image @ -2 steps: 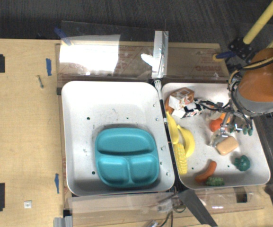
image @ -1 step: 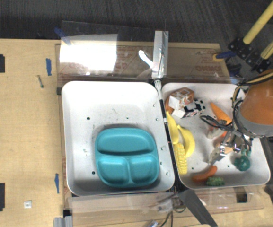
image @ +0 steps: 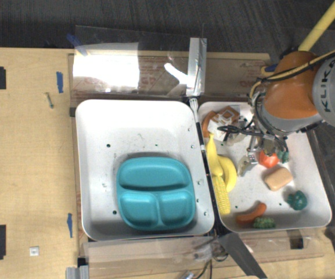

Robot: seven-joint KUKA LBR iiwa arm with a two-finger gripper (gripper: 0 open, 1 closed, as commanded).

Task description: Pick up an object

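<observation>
Toys sit in a heap in the right bin (image: 321,211) so you can reach down and grab one; the left bin (image: 92,156) has a blue tray (image: 154,192). Your gripper (image: 260,150) hangs near the bin's top edge, and a small red toy (image: 268,159) is touching it, just under it. Whether it is open or closed, you cannot tell from here.

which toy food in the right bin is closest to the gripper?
The small red-orange tomato-like piece, right beside the gripper. The tan bread-like block, yellow banana and corn cob lie farther away.

Bright overhead light, glare on the plastic sheet (image: 106,74) (slightly soft focus).
</observation>
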